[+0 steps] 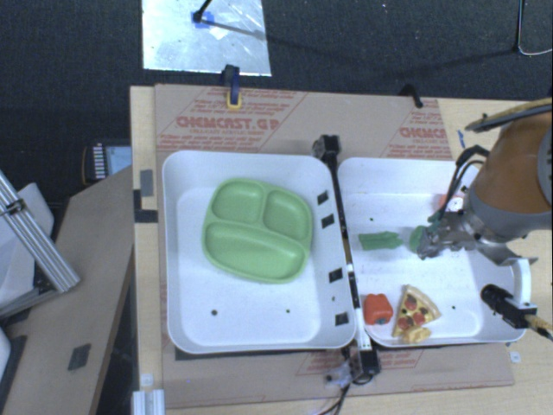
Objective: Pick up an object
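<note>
Brown cardboard [285, 115] covers the bench under two shallow white bins. Left bin [186, 318] holds a green divided plate [257, 230], lying flat near its middle. Right bin [380, 180] carries a small green object [378, 241] near its centre, a red-orange piece [377, 309] at the front edge, and a pizza slice toy [415, 312] just beside it. From the right the arm reaches in — its gripper [425, 242] sits low, just beside the green object's right end. Whether anything is pinched — I cannot tell.
</note>
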`<state>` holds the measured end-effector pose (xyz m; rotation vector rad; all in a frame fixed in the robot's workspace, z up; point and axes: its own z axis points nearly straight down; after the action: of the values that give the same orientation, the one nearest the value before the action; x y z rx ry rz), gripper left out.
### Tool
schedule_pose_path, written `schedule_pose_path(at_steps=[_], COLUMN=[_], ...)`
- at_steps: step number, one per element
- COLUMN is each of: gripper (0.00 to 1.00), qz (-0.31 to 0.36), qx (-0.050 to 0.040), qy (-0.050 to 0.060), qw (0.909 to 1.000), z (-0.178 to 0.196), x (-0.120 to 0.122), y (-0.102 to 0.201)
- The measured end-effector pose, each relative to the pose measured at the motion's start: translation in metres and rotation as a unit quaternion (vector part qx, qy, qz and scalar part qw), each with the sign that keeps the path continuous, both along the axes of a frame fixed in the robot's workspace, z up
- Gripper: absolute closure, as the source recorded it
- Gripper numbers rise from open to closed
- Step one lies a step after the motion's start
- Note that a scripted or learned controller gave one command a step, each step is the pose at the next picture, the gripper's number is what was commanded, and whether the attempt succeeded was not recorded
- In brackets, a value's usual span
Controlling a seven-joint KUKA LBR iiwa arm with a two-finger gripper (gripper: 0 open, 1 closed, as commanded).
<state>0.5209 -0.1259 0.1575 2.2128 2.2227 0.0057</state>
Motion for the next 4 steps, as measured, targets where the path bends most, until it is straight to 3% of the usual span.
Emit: schedule_pose_path(at_steps=[2, 4], gripper=[1.0, 1.0], qz=[0.0, 0.002], qx=[-0.0004, 0.0004], qy=[0.0, 0.002], qw=[1.0, 1.0], z=[0.124, 0.104], x=[0.0, 0.05], y=[0.0, 0.073])
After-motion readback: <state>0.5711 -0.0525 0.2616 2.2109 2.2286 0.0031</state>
